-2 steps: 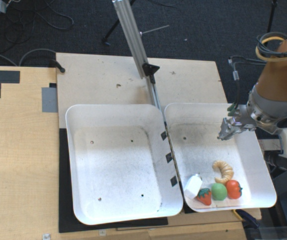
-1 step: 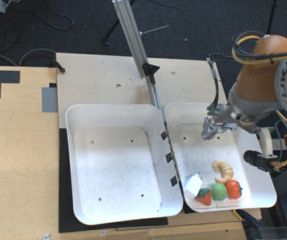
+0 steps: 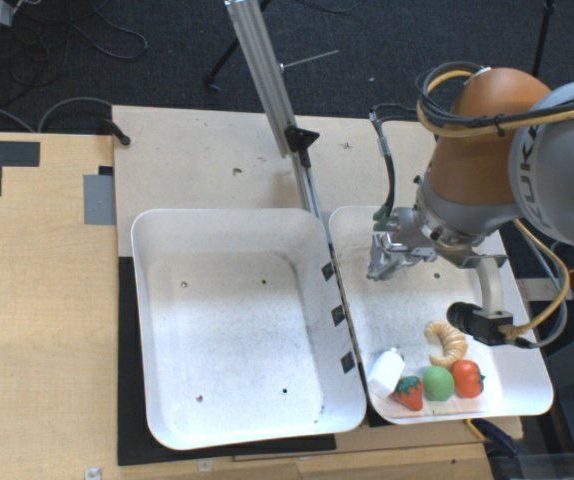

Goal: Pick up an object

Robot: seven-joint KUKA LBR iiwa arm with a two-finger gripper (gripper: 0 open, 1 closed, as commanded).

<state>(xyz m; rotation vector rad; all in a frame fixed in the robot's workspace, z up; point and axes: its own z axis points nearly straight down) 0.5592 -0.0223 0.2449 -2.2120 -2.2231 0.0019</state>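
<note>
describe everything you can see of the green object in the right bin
The green object is a small rounded piece, matte and plain lime green, like a toy fruit or ball; its material is hard to tell. It lies in the near corner of the right bin, in a tight cluster: a red strawberry-like piece touches one side, a red tomato-like piece the other, and a curled tan piece sits just behind it. The gripper is farther back in the bin, well apart from it.
</note>
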